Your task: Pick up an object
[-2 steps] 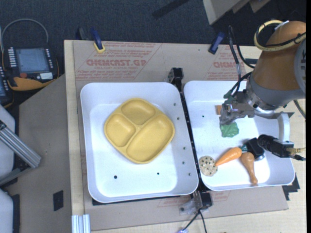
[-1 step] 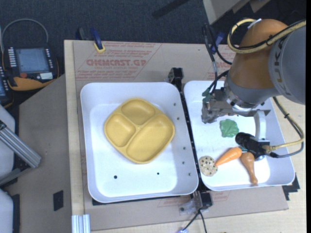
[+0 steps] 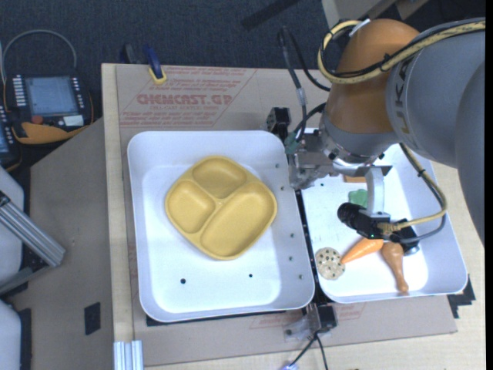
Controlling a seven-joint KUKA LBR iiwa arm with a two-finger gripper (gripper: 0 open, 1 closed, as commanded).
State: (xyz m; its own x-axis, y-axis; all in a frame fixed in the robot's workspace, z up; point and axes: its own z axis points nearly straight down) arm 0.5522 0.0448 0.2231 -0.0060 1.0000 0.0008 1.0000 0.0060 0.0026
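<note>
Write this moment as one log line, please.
arm over right bin | right bin: carrot, cookie | left bin: yellow plate | held: cannot tell

One fixed camera views my worktop [image 3: 200,91] from above, looking down at a slant (not straight overhead). It stands far enough back to frame the left bin [image 3: 142,230] and the right bin [image 3: 443,264] together. My arm [image 3: 435,91] enters from the view's right.
</note>
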